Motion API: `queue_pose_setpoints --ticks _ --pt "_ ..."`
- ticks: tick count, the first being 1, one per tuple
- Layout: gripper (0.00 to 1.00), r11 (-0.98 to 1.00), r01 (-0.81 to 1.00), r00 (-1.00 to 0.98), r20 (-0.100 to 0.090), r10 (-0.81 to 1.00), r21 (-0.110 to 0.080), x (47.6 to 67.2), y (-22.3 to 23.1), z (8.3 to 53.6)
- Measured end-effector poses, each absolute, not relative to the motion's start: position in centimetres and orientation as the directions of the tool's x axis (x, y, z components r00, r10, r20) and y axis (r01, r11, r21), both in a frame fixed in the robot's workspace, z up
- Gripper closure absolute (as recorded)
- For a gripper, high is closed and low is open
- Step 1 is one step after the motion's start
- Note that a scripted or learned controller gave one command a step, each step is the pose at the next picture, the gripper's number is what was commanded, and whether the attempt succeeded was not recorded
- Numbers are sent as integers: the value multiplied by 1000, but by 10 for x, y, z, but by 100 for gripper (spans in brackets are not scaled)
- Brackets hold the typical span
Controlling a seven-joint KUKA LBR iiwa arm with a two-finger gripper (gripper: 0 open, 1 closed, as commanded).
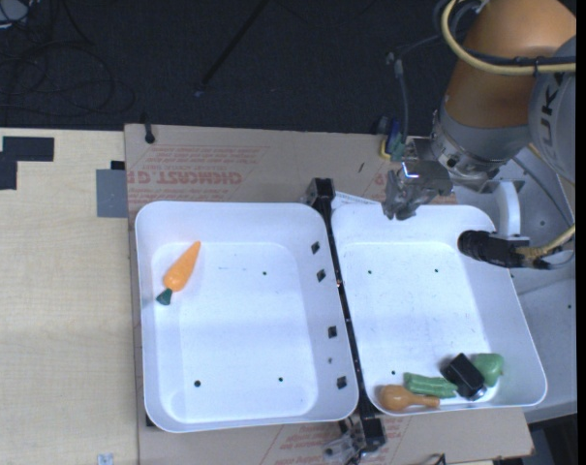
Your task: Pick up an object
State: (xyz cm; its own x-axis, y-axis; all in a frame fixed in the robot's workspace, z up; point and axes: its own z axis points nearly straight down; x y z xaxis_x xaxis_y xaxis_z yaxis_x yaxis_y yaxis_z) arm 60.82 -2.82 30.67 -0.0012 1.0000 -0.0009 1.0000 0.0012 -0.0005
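Pincer (402, 201), grip state unclear, at right bin's (525, 347) far rim; descend squarely over near-right cluster, isolating black block (464, 374).

Robotics lab test bench, grey and orange industrial arm (501, 66) with looped cables, two white bins (225, 223) clamped side by side on a printed cardboard sheet (244, 163), pale wood benchtop (50, 289), loose wires (41, 27) over dark floor behind
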Motion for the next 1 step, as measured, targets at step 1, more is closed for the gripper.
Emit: queue_pose_setpoints --ticks 1 --pt "100 -2 1000 2 -2 1000 -7 639 -68 233"
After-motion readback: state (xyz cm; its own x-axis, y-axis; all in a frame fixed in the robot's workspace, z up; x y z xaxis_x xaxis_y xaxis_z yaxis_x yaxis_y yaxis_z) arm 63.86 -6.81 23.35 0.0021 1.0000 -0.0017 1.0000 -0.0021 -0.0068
